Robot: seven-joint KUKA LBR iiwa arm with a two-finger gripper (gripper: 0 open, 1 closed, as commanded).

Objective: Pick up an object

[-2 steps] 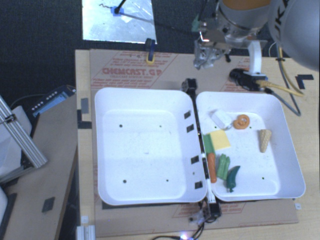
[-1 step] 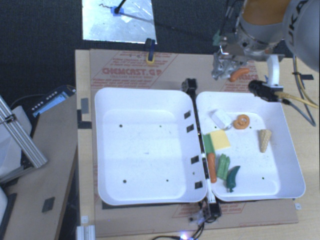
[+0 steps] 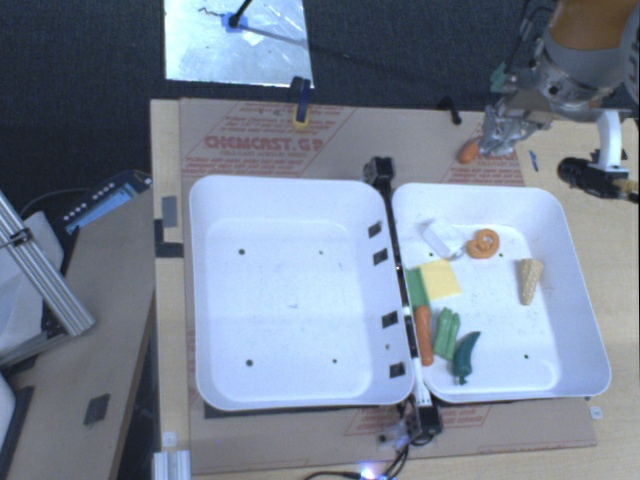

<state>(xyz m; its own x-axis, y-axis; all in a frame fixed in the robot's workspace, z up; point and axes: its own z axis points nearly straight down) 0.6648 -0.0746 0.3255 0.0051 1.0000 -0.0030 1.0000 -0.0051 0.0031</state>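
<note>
Two-finger metal gripper [image 3: 497,140] sits raised beyond the right white bin [image 3: 574,268], small orange rounded object [image 3: 468,152] touching its fingertips; I cannot tell if it's truly pinched. Risk: shallow grip, object slips out onto the cardboard sheet [image 3: 270,138].

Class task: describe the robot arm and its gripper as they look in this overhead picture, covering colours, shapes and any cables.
The arm is a thick rounded tube, grey with an orange band above the wrist. Dark cables loop along its left side. The gripper is a compact grey metal unit with small pale parts, too blurred to make out any markings.
</note>
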